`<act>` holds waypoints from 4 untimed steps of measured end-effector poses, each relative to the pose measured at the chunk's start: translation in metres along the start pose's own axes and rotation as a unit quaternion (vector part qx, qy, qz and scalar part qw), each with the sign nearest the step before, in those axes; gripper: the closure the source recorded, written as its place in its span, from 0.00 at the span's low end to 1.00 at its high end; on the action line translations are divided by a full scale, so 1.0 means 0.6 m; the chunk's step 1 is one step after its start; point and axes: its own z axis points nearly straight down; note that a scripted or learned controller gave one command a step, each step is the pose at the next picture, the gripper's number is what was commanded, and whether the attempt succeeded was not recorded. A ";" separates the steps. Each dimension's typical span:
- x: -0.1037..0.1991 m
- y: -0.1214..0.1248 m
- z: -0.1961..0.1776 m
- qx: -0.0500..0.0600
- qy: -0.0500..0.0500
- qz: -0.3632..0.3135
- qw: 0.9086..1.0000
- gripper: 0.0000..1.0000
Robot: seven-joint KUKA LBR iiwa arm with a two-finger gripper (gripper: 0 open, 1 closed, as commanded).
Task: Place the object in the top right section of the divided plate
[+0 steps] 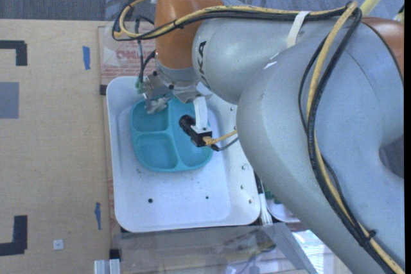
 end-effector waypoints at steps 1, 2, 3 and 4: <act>0.006 0.006 0.013 -0.001 0.000 0.059 0.998 1.00; 0.017 0.007 0.013 -0.002 0.005 0.268 0.963 1.00; 0.020 0.009 -0.005 -0.004 0.003 0.266 0.964 1.00; 0.021 0.011 -0.024 -0.005 0.003 0.264 0.964 1.00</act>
